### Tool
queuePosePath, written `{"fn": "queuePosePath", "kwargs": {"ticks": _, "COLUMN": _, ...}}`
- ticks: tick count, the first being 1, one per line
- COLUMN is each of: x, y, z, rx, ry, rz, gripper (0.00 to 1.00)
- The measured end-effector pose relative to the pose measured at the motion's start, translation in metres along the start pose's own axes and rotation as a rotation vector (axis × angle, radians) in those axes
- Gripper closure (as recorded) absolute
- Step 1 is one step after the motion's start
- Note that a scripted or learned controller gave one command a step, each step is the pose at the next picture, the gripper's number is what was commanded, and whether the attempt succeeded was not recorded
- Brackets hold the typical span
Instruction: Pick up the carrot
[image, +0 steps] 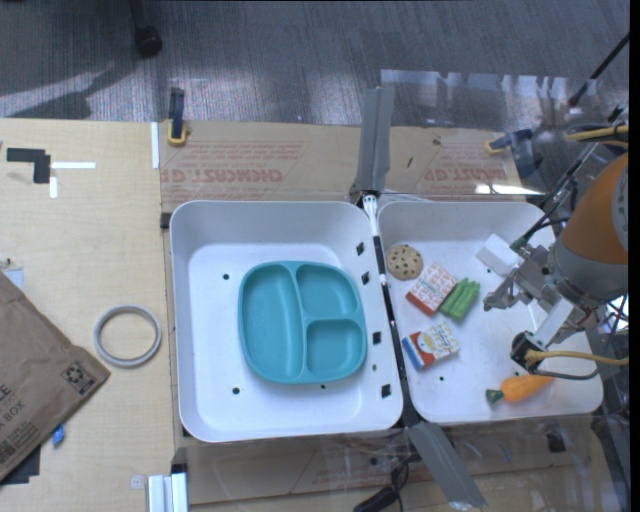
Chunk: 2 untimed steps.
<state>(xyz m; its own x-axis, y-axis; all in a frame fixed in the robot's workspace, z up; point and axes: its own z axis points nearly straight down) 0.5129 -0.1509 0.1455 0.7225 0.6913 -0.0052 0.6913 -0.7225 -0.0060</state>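
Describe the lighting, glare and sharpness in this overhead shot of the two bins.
Camera view: even, soft light; only faint shadows inside the left bin; pale glare streaks the clear panel behind the right bin; the teal plate and the carrot look reasonably sharp.

Grey ribbed carpet floor (300, 60) runs across the top, streaked with pale light and soft shadow, and a black caster wheel (148, 42) stands on it. Below, the pale wooden surface (80, 250) carries a flat brown cardboard sheet with red print (240, 160), a black L-shaped tape mark (30, 160) and a grey roll of tape (127, 334). A brown cardboard box (35, 380) lies at the lower left.
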Motion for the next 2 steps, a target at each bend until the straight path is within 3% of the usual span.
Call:
{"fn": "queuePosePath", "kwargs": {"ticks": 1, "x": -0.024, "y": -0.018, "z": 0.054, "rx": -0.009, "ry": 0.014, "rz": 0.344, "gripper": 0.00}}
{"fn": "queuePosePath", "kwargs": {"ticks": 2, "x": -0.026, "y": -0.003, "z": 0.058, "rx": 0.001, "ry": 0.001, "rz": 0.379, "gripper": 0.00}}
